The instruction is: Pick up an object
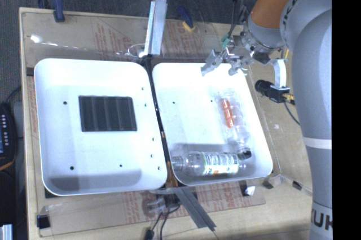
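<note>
Two bottles [210,163] [232,118] lie in the right bin [186,92]; left bin [51,120] holds a dark slab [107,113].

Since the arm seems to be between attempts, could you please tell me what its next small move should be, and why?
Probably bring the gripper toward the camera and down over the orange-filled clear bottle. The gripper sits at the right bin's far rim with nothing visibly between its jaws, and that bottle is the nearest object; the labelled clear bottle lies farther off, along the near wall.
</note>
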